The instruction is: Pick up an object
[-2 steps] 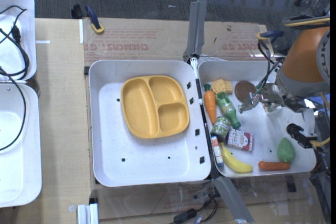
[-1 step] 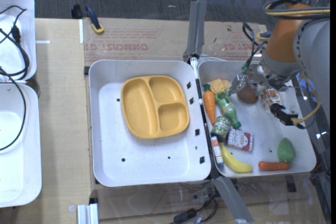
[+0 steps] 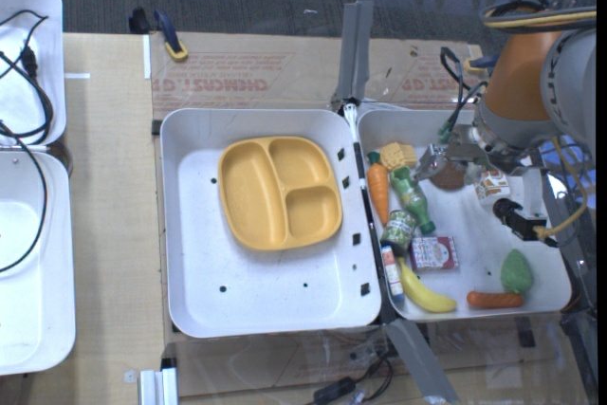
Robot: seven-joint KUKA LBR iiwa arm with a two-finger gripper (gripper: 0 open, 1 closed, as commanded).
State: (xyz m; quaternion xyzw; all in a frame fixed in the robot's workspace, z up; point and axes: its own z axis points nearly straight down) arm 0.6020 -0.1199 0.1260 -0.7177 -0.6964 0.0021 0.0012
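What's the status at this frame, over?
Gripper low over right bin, fingers unclear. Nothing seen held. Green bottle, carrot and corn crowded right beside it. Yellow plate alone in left bin.

High slanted view over both bins (image 3: 171,204)

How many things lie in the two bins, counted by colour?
Yellow: 3, the plate, the corn, the banana
Orange: 2, the carrot, the second carrot
Green: 3, the bottle, the can, the leafy piece
Red: 1, the packet
Total: 9
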